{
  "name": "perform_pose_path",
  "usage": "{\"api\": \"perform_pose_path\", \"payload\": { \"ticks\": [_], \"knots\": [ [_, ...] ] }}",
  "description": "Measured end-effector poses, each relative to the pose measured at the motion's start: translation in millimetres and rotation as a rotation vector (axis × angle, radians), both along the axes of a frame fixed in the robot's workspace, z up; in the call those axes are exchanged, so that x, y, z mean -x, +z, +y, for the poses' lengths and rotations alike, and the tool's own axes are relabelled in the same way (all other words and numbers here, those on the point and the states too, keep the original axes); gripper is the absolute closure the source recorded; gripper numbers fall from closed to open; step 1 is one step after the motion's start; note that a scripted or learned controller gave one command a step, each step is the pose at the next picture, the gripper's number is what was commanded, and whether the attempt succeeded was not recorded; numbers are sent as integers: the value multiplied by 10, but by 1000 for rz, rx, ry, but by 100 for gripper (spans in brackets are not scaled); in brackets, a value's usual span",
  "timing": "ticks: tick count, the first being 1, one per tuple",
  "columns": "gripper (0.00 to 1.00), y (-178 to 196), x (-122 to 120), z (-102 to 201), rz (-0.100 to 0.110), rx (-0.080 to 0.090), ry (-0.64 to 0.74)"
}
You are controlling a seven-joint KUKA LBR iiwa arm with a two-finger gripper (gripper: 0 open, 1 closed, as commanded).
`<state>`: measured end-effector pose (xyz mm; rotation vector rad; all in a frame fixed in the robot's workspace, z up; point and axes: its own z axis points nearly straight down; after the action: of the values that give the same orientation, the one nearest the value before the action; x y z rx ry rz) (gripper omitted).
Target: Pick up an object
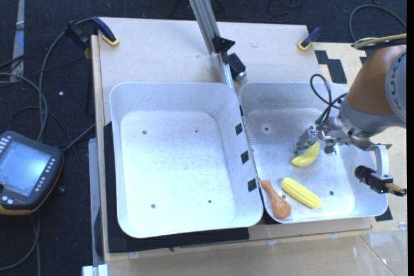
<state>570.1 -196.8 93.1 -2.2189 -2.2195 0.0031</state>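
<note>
Banana (306, 156) lies mid-floor of the right bin (272, 100), beyond the corn cob (301, 193) and carrot (276, 200); we judge the gripper (315, 140) fingers spread astride its upper end, poised to pinch.

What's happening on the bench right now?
The arm reaches into the right bin from the right, its claw down at a yellow banana-shaped piece. Whether it grips the piece is unclear. A corn cob and an orange carrot-like piece lie near the bin's front edge.
</note>
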Motion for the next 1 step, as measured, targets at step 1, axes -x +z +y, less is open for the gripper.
{"api": "perform_pose_path", "payload": {
  "ticks": [1],
  "knots": [
    [100,126,-12,-4,-4,1,0]
  ]
}}
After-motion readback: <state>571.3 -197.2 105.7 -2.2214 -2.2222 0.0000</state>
